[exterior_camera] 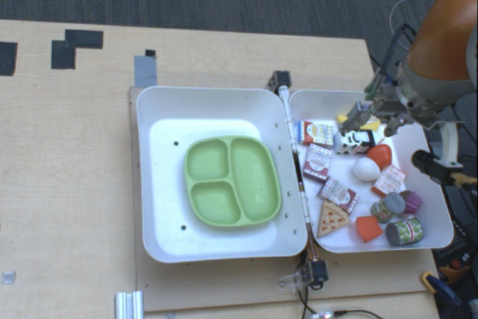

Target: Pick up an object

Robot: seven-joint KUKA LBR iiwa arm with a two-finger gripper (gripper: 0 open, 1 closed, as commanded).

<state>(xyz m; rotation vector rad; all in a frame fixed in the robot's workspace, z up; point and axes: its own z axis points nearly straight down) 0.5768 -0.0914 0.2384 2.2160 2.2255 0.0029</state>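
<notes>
The right bin [441, 235] holds several small toys. Among them are a blue and yellow carton [317, 132], a black and white toy [359, 140], a white egg [366, 169], an orange-red piece [381, 155], a pizza slice [332, 219], an orange block [369, 228] and a green can [404, 232]. My gripper [372, 118] hangs over the far part of this bin, just above the black and white toy and a yellow bit [343, 118]. The wrist hides what lies under it.
The left bin [160, 160] holds a green divided plate [231, 181]. A ridge with black clips [281, 80] separates the two bins. Red and white packets [317, 160] and a purple piece [411, 201] also lie in the right bin. Cables hang at the right.
</notes>
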